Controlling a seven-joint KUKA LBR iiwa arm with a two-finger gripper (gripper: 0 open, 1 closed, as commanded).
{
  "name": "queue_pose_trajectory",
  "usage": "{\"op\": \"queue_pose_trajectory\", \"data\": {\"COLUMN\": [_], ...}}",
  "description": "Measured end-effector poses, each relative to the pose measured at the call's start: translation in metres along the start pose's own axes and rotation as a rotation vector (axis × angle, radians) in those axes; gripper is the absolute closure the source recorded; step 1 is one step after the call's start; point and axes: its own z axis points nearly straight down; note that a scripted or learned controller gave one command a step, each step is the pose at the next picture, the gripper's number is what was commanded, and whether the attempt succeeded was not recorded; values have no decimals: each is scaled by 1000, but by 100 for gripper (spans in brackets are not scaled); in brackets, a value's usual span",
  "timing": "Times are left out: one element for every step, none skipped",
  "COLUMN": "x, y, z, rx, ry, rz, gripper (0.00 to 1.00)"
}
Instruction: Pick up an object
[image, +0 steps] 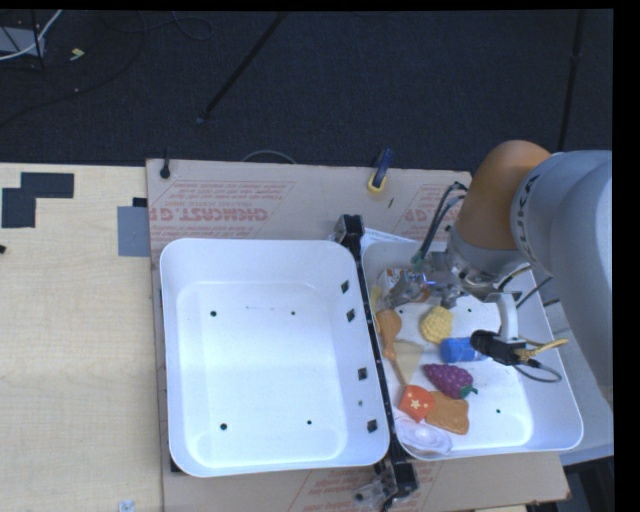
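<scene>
My gripper (424, 287) is low in the back part of the right bin (545, 425), just behind a yellow ridged toy (436, 325). Left of that toy lies an orange cone-like piece (388, 324), with a pale wedge (408, 352) in front of it. A blue block (458, 350) sits right of the wedge, next to a black part of the arm's cabling. Toward the front are purple grapes (448, 378), a red piece with a star (417, 402) and an orange piece (451, 416). The gripper's body hides what lies under it.
The left bin (180, 300) stands beside the right one, with a black divider rail (366, 340) between them. A clear plastic item (426, 438) lies at the right bin's front left corner. The grey arm (560, 230) covers the bin's far right side. A yellow-blue clamp (379, 174) sits on the board behind.
</scene>
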Motion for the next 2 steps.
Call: {"op": "queue_pose_trajectory", "data": {"x": [-9, -34], "y": [-32, -63], "z": [1, 1], "rx": [8, 7], "ry": [2, 2], "rz": [7, 7], "gripper": [0, 0]}}
